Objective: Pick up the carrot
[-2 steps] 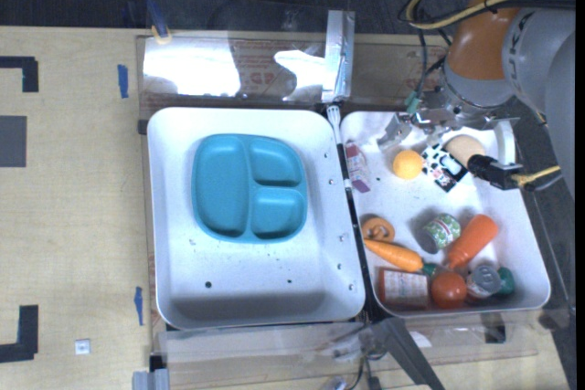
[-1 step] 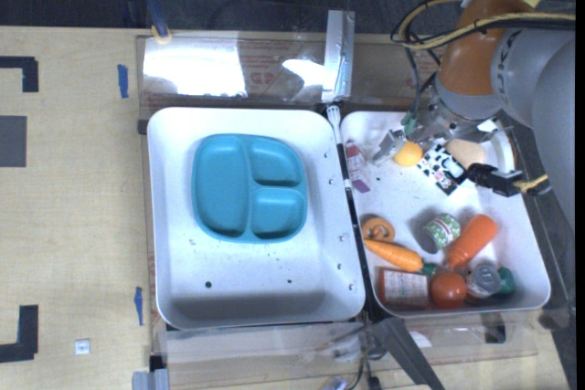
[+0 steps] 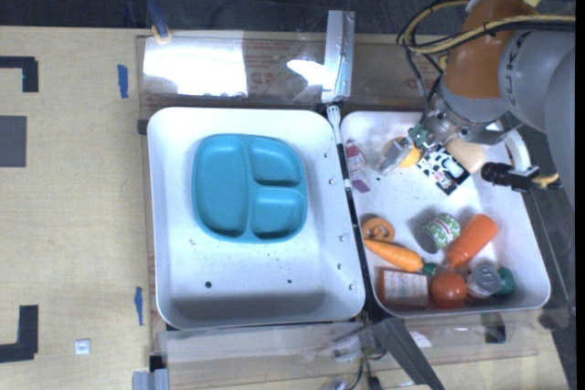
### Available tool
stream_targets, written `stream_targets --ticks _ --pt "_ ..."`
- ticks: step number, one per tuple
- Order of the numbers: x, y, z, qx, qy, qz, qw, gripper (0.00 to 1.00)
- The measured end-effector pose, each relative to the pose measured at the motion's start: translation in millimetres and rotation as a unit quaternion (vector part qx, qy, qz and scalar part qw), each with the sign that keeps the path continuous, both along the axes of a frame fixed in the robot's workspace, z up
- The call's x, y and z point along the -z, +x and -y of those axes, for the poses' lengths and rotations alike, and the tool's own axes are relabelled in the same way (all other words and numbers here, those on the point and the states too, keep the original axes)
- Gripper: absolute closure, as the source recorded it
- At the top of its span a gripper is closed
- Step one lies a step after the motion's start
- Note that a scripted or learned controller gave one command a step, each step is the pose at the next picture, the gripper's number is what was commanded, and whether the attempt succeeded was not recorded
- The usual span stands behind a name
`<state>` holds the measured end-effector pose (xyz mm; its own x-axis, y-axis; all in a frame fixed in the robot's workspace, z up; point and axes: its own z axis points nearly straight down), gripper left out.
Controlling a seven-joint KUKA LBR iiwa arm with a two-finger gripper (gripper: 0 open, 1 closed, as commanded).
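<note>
Your carrot (image 3: 396, 254) is lying near the front of the right bin (image 3: 535, 237), beside a tomato (image 3: 448, 288). The gripper (image 3: 413, 148) is hovering over that bin's back; its jaws' state you cannot tell.

- The arm (image 3: 535, 73) enters from the 2 o'clock corner of the camera view, its thick grey body slanting toward 8 o'clock.
- An orange band (image 3: 480, 50) wraps the arm above the wrist, with yellow and black cables looping over it toward 10 o'clock.
- The gripper (image 3: 409, 148) hangs at the arm's lower end, at about 3 o'clock of the view, pointing down and toward 8 o'clock.
- A black-and-white patterned block sits on the wrist, at 4 o'clock from the gripper.
</note>
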<state>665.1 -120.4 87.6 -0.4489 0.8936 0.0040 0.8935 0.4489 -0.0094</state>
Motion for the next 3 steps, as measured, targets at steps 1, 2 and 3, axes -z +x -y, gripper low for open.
stream_targets --ticks 1,2,3 --pt "-13 4 0 -0.001 -0.0012 0.008 1.0000 1.00" --pt "-101 -37 -55 -0.143 0.0007 0.008 0.9897 1.00" --pt "-98 -79 -57 -0.141 0.0012 0.005 0.9899 1.00"
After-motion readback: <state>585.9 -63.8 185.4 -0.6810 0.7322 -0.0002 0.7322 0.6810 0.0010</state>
